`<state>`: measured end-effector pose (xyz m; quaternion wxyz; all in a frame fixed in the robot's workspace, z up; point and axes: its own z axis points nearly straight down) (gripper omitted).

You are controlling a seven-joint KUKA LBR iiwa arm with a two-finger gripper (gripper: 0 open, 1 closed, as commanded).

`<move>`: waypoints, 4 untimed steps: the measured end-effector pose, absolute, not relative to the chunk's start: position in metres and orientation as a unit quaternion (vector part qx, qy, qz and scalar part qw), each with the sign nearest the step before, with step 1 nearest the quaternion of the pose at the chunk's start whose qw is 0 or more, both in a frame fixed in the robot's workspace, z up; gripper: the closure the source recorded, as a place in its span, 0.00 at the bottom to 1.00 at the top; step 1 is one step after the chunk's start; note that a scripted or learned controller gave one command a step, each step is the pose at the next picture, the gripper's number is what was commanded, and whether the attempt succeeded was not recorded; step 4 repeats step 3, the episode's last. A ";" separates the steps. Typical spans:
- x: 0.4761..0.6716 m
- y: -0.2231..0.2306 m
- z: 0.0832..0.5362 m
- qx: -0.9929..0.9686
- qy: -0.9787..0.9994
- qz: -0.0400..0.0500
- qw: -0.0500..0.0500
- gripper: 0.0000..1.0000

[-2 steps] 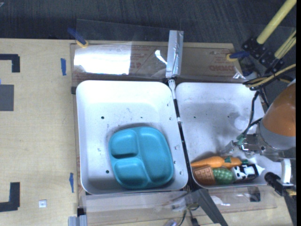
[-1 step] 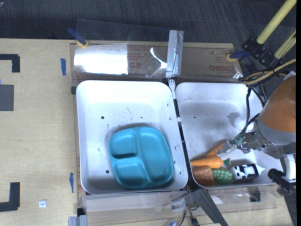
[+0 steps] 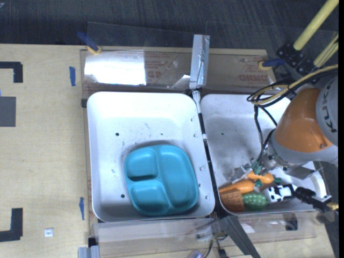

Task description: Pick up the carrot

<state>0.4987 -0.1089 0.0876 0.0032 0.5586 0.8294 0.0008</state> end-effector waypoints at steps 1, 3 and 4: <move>0.482 -0.145 0.088 0.579 0.815 0.002 0.003 0.00; 0.563 -0.055 0.187 0.622 0.783 0.003 0.002 1.00; 0.563 -0.055 0.187 0.622 0.783 0.003 0.002 1.00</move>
